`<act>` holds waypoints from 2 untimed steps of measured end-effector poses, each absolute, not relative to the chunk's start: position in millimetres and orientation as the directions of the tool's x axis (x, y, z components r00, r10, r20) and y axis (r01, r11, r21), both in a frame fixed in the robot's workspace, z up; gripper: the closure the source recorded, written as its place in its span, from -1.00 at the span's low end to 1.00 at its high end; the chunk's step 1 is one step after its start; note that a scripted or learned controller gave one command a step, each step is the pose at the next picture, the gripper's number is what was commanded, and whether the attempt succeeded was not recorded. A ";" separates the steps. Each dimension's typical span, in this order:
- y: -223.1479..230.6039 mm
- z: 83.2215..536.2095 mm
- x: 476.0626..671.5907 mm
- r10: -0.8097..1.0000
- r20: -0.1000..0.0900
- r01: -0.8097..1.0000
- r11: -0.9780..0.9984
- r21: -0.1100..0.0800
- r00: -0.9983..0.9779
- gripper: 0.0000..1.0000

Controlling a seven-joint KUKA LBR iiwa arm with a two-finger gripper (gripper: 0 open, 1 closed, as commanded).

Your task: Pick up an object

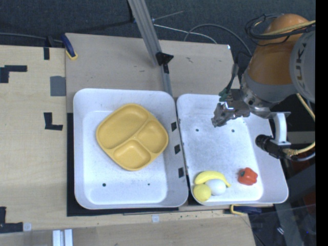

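Note:
In the right bin (205, 137), at its near edge, lie a yellow banana (211, 177), a yellow lemon (202, 192) and a white egg-like ball (218, 187), all touching. A red pepper (247, 176) sits a little to their right. My gripper (221, 118) hangs over the far part of the right bin, well away from these objects. Nothing shows between its fingers.
The left bin (87, 152) holds a yellow divided plate (132, 136). A grey metal pole (148, 32) slants in from the top toward the seam between the bins. The arm's orange band and cables (277, 45) stand at the right.

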State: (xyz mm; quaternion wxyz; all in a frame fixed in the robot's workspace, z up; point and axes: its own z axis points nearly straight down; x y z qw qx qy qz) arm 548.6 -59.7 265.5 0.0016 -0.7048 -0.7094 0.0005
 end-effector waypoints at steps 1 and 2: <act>0.9 251.9 539.6 1.000 0.001 1.000 0.007 -0.004 -0.007 1.00; 63.2 248.3 530.0 1.000 0.002 1.000 0.008 -0.003 -0.008 1.00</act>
